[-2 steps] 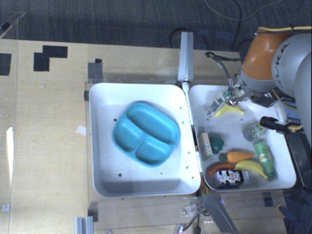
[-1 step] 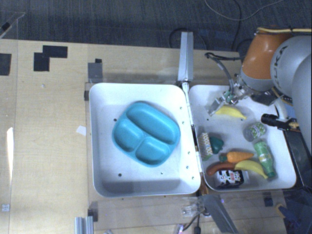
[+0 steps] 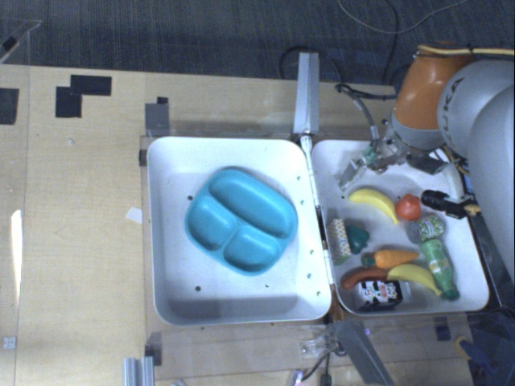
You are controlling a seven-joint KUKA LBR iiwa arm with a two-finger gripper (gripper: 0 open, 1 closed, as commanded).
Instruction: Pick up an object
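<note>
Two white bins [image 3: 161,215]; hand [image 3: 358,167] above right bin's banana [image 3: 376,203]

This looks like a robotics lab. A pale wooden bench [image 3: 80,240] carries two shallow white bins, the left bin [image 3: 161,215] and the right bin [image 3: 475,296], fixed with metal brackets [image 3: 306,95]. Black tape marks [image 3: 80,93] sit on its far left, cables [image 3: 378,14] trail over dark carpet [image 3: 161,14] beyond, and plastic toy food [image 3: 394,257] fills the right bin.
</note>
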